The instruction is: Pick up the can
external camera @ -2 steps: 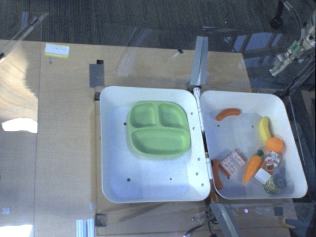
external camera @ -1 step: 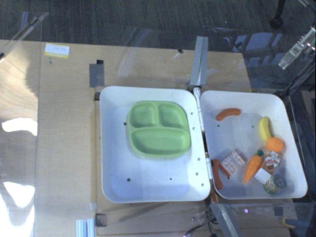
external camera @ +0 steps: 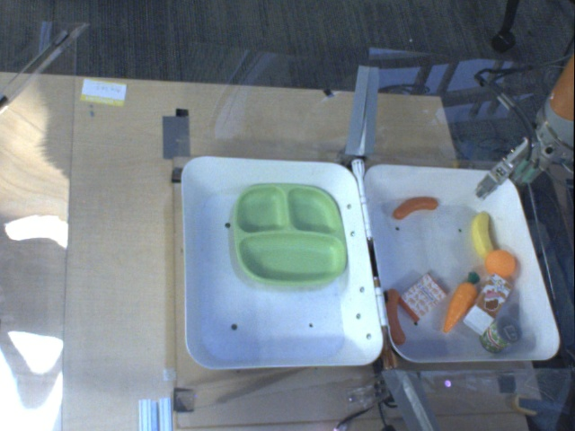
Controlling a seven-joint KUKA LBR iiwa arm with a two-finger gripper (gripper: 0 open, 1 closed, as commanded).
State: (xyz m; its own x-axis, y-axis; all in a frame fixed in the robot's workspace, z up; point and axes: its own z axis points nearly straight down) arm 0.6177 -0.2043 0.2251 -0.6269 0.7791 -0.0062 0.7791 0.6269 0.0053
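One can is lying in the right bin beside two sausages, one carrot, one banana; the gripper is hovering, its grip unreadable.

The surface is pale wood with a clear sheet over it that throws bright glare along its left edge. Two shallow white bins rest on it side by side, touching at a hinged seam: the left bin near the middle of the surface, the right bin toward its right edge. A yellow label lies near the far left corner, and a small grey bracket sits just beyond the left bin's far left corner.
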